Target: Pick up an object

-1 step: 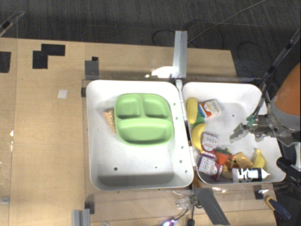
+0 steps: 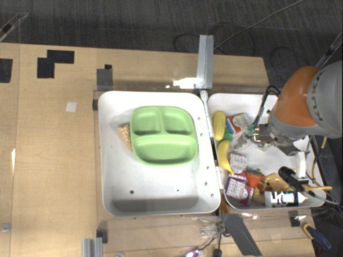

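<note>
I see my arm [image 2: 321,98] as a thick rounded body, grey, with a wide orange band [image 2: 298,98] above the wrist. A thin black cable [image 2: 262,107] runs along it to the grey metal wrist part [image 2: 268,135].

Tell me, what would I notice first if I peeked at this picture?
Probably the big green divided plate, sitting upside down in the left bin. Next comes the grey robot arm with its bright orange band, reaching in over the right bin. That bin is packed with small things, like two yellow bananas along its left side and a purple packet near the front.
</note>
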Motion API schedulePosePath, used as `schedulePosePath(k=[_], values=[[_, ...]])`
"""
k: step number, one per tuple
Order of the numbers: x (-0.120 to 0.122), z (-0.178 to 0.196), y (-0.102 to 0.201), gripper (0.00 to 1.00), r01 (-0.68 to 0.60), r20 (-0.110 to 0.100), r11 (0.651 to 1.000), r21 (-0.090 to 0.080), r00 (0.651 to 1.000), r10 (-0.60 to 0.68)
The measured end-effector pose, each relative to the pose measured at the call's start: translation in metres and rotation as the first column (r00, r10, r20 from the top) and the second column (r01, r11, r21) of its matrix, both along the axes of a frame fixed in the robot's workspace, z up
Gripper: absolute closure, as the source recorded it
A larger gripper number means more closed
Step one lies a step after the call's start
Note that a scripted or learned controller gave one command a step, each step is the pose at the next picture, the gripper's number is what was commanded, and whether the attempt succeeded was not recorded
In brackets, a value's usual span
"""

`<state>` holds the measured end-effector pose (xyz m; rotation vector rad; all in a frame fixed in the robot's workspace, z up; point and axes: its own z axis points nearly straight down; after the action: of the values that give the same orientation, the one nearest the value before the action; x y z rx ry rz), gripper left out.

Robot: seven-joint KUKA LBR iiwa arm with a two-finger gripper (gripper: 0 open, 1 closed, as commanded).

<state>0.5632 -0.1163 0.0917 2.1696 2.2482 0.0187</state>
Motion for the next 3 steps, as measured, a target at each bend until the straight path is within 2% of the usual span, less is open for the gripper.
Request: schedulePosePath(k=[1,2,3], values=[[0.003,0.094,0.045,0.00,0.132,-0.015,0.991,0.004,0.991,-0.132],[0.031,0.009,0.027,0.00,0.090,-0.008,0.996,0.003,0.996,-0.090],[0.049,0.005,0.032,0.00,0.084,0.004,0.996,0.004,0.996,-0.084]])
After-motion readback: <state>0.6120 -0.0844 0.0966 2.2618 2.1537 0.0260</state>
